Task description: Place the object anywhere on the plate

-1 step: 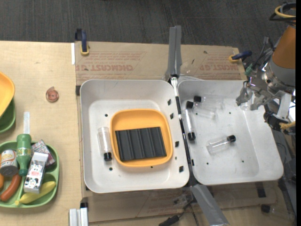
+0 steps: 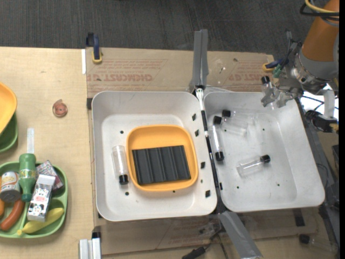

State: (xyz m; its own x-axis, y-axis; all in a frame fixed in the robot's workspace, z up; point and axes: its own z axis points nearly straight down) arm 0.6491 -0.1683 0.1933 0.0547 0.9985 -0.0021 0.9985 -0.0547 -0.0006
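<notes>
we see the grey arm's two-finger gripper (image 2: 274, 97) poised over the far right corner of the right shallow white bin (image 2: 302, 193), and we cannot tell whether it is apart or closed, since it is small and cluttered against the rim. nothing shows between it, so we judge it is carrying nothing.

the orange rounded-square plastic plate (image 2: 137, 139) sits in the middle of the left shallow white bin (image 2: 102, 198), carrying a dark ribbed rectangular insert (image 2: 161, 164); we judge it is centred there to give an easy target.

the likely objects are clear plastic vials with black caps. one clear vial (image 2: 253, 164) lies on its side near the middle of the right bin, well apart from the gripper. another vial (image 2: 217, 142) lies along that bin's left wall, and a third vial (image 2: 234, 117) rests nearer the far side. a fourth vial (image 2: 119, 165) lies in the left bin, just beside the plate's left edge, not on it.
</notes>
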